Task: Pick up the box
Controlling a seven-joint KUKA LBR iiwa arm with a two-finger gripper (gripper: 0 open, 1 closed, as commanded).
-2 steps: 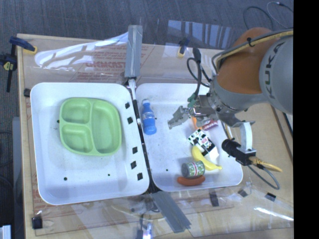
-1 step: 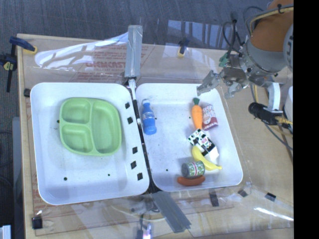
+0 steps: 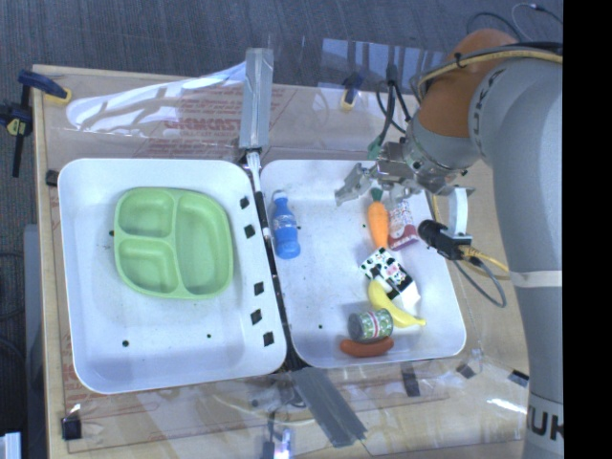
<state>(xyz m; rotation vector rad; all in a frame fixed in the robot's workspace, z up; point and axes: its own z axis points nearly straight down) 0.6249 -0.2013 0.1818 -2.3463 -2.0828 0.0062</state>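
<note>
1 fixed camera high above the bench [image 3: 57,103], slanted down on 2 white bins [image 3: 86,352].

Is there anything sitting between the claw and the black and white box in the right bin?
Yes. The claw hovers at the right bin's far end, and the carrot lies directly between it and the box. A red packet sits beside the carrot, and a banana touches the box's near side.

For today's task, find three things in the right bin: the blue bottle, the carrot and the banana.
Bottle [image 3: 285,229], camera view, on its body.
Carrot [image 3: 379,223], camera view, on its middle.
Banana [image 3: 394,309], camera view, on its curved middle.
</note>
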